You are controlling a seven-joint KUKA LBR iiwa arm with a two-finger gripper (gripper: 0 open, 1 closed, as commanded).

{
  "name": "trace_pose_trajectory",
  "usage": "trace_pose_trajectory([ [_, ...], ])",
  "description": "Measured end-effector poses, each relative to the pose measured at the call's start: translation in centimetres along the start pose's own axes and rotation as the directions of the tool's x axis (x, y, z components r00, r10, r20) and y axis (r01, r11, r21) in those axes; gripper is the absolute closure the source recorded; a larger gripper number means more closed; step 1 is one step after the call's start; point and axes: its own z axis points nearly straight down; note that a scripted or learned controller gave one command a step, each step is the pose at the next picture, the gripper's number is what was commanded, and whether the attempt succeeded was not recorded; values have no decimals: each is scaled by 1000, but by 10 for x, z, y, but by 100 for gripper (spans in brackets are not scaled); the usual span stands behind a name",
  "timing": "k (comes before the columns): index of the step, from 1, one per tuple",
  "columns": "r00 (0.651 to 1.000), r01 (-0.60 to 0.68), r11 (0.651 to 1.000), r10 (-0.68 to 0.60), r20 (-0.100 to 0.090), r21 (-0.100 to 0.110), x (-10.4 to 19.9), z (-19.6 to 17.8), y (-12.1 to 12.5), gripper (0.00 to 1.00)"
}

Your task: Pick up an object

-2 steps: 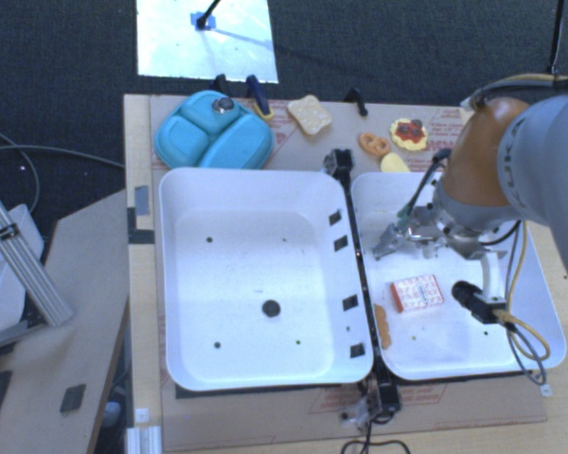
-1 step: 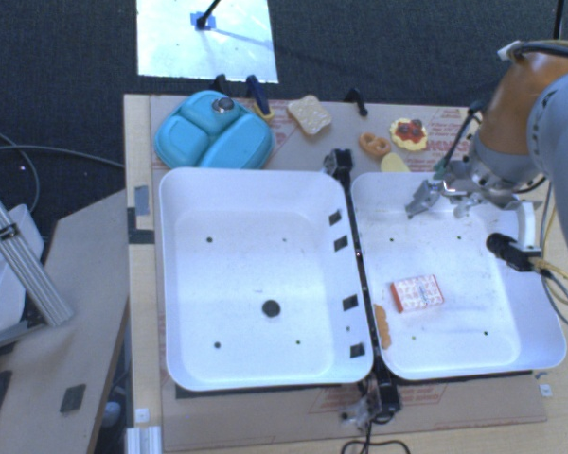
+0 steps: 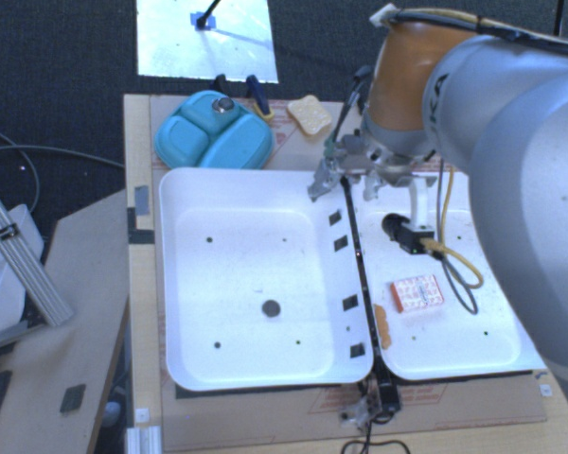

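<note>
My gripper (image 3: 346,189) hangs over the far end of the divider between the two white bins, under the orange band of the wrist. Its two fingers stand apart and nothing shows between them. The right bin (image 3: 492,348) holds a small red-and-white box (image 3: 417,294) and a slim orange piece (image 3: 381,324) beside the divider. A small dark round object (image 3: 271,307) lies in the left bin (image 3: 185,253). All three lie nearer the front than the gripper.
A black part with a looping yellow cable (image 3: 459,268) hangs below the arm over the right bin. Behind the bins lie a blue container (image 3: 213,132) and a yellow sponge (image 3: 310,113). The bulky grey arm (image 3: 521,159) covers the right side.
</note>
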Motion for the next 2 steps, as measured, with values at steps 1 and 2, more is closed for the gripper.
trace_pose_trajectory([
  [1,1000,-19,1000,19,6,2,-43,-66,-38,0],
  [2,1000,-21,1000,21,7,7,-112,5,-10,0],
])
